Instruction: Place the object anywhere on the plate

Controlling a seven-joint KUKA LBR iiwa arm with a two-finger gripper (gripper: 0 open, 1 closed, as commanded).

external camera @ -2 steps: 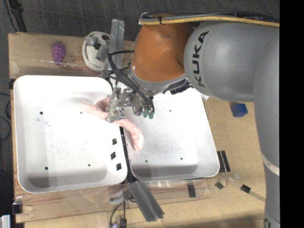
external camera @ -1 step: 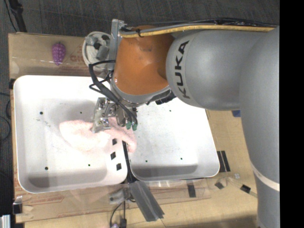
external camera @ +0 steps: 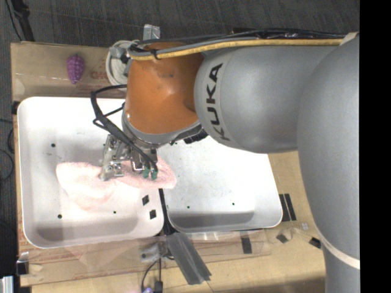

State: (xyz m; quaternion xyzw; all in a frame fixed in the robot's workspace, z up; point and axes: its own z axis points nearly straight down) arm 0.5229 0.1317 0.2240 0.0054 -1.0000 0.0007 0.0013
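Note:
A pale pink plate (external camera: 85, 188) lies in the left white bin (external camera: 36, 163), reaching to the bin's right wall. My gripper (external camera: 128, 165) hangs just over the plate's upper right part, pointing down under the orange wrist band (external camera: 159, 90). A small green piece (external camera: 150, 174) shows at the gripper's lower right edge, above the plate's right end. Whether it is held or part of the gripper is not clear. The wrist hides the area right behind the gripper.
A purple berry-like object (external camera: 75, 68) lies on the brown bench above the left bin, outside both bins. The right white bin (external camera: 220, 194) sits under the big grey arm (external camera: 275, 84). A white round fitting (external camera: 116, 63) stands beside the wrist at the top.

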